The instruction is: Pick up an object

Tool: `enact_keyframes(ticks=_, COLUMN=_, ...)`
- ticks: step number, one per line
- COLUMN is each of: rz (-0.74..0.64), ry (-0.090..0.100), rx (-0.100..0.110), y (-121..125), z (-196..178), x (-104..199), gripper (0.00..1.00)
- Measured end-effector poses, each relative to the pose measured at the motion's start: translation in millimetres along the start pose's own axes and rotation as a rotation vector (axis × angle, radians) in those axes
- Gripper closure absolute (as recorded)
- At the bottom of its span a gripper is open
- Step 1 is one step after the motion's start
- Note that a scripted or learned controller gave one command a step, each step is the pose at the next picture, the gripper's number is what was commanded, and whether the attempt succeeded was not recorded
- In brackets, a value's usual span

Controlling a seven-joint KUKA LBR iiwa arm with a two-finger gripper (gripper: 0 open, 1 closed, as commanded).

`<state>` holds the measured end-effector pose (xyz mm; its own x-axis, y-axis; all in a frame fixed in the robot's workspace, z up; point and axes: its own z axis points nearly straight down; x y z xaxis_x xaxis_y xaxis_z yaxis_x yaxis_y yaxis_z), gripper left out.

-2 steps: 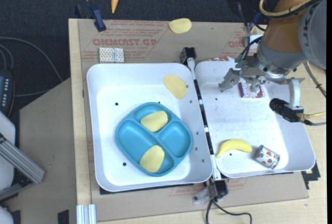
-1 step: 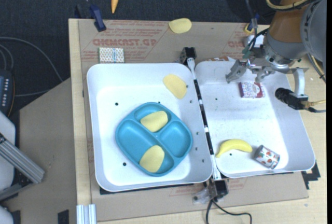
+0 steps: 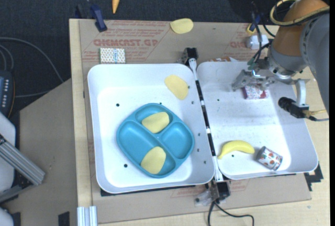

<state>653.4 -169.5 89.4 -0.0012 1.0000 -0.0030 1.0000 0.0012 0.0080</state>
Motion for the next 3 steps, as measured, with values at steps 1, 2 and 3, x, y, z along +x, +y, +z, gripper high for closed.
enact_keyframes(ticks=1, rz=-0.001, ry=-0.006, rx=-0.008, y=2, z=-12, x=-1, gripper=1.00)
enact_keyframes(ticks=2, rz=0.001, ry=0.002, rx=0.006, y=-30, z=-71, x=7, gripper=1.00)
enact_keyframes(ticks=3, rz=0.001, ry=0.003, rx=0.009, y=-31, z=-70, x=7, gripper=0.00)
